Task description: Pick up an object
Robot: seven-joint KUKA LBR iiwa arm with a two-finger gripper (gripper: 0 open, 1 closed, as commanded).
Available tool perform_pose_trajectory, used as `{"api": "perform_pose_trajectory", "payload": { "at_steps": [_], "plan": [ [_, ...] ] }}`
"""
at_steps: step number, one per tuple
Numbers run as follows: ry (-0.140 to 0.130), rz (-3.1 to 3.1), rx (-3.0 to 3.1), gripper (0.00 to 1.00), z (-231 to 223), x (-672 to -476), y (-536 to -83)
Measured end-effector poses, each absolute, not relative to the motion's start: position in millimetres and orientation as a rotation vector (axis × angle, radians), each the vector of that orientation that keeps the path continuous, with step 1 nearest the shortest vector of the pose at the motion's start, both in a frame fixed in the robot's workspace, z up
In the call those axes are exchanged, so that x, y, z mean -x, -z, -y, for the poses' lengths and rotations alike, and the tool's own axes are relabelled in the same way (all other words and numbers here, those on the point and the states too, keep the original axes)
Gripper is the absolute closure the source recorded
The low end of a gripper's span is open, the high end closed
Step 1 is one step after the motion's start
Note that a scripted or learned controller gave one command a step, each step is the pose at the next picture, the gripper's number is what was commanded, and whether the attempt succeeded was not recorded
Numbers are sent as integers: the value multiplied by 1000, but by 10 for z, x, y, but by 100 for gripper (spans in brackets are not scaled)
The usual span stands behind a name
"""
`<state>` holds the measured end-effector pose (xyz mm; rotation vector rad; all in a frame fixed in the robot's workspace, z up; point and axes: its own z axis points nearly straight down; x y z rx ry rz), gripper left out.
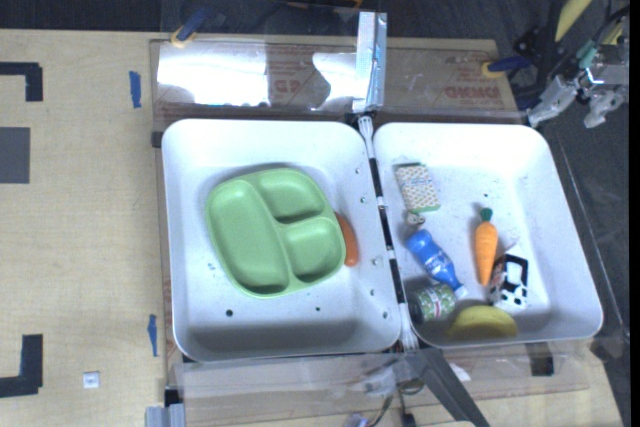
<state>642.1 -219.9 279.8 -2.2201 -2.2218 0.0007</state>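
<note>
Two bins, green tray, crowded toys

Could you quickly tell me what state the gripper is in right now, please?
Gripper: off past the right bin's far right corner, above the floor, nothing seen in it; whether it is open or closed cannot be told.

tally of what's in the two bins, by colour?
Green: 2, divided plate, can
Orange: 2, carrot, small orange piece by the plate
Blue: 1, bottle
Yellow: 1, banana
Black-and-white: 1, spotted item
Patterned: 1, packet
Total: 8
</note>
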Motion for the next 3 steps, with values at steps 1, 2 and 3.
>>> {"api": "perform_pose_trajectory", "payload": {
  "at_steps": [1,2,3],
  "plan": [
    [1,2384,2048,0,2060,-5868,-1461],
    [4,2389,2046,0,1957,-5616,-861],
    [5,2263,2183,0,1498,-5310,-870]
  ]
}}
